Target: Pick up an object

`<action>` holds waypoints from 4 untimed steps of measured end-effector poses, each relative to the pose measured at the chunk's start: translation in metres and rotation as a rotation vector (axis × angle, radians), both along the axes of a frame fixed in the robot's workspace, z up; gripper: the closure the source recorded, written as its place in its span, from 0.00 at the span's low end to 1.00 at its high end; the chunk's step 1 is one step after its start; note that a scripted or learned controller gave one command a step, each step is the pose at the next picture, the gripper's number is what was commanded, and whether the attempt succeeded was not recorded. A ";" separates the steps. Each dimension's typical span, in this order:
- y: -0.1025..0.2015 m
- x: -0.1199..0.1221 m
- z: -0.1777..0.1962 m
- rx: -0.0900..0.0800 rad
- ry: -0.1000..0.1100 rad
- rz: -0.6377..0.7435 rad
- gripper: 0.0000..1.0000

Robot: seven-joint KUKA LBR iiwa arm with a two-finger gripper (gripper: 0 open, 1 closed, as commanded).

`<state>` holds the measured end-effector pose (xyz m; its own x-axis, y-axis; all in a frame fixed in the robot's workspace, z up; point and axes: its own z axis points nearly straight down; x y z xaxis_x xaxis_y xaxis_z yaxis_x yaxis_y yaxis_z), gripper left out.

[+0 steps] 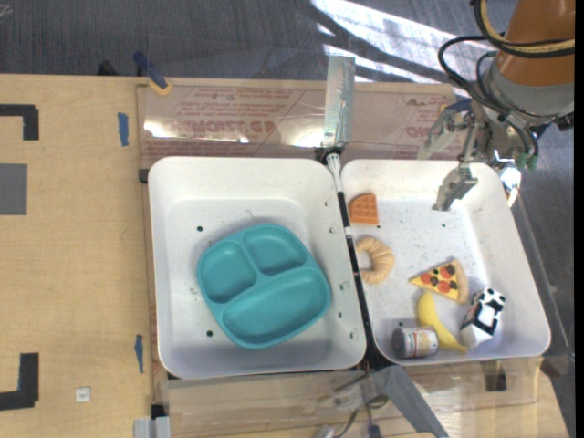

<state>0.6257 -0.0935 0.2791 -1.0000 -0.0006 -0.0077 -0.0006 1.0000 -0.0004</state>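
At the right bin's (520, 245) lower edge lie a can (416, 341), a banana (436, 320) and a black-and-white toy (484, 314). Above them sit a pizza slice (442, 278), a doughnut (376, 257) and a waffle (363, 209). The left bin (173, 199) holds a teal divided plate (263, 284). At upper right, the gripper (461, 158) hovers with fingers spread wide, holding nothing.

Robotics lab test bench, not a home or kitchen. Pale plywood benchtop (73, 245) marked with black tape corner brackets (23, 121) and blue tape tabs (122, 128), two shallow white plastic bins (164, 245) set side by side against a clear acrylic back panel (237, 117). Grey industrial arm with an orange band (538, 26) and looped black cables (474, 44) reaches over toy food pieces (443, 281); grey carpet floor (182, 16) beyond.
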 end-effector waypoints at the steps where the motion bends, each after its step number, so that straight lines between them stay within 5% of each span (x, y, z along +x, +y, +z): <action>1: -0.019 0.041 -0.067 0.002 0.005 -0.479 0.00; 2: -0.047 0.026 -0.181 0.004 -0.003 -0.679 0.00; 3: -0.045 0.029 -0.169 0.005 -0.010 -0.675 1.00; 4: 0.030 0.006 -0.091 0.008 -0.002 -0.887 1.00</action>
<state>0.6320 -0.0638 0.1884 -0.6323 0.7747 -0.0063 0.7746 0.6324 0.0079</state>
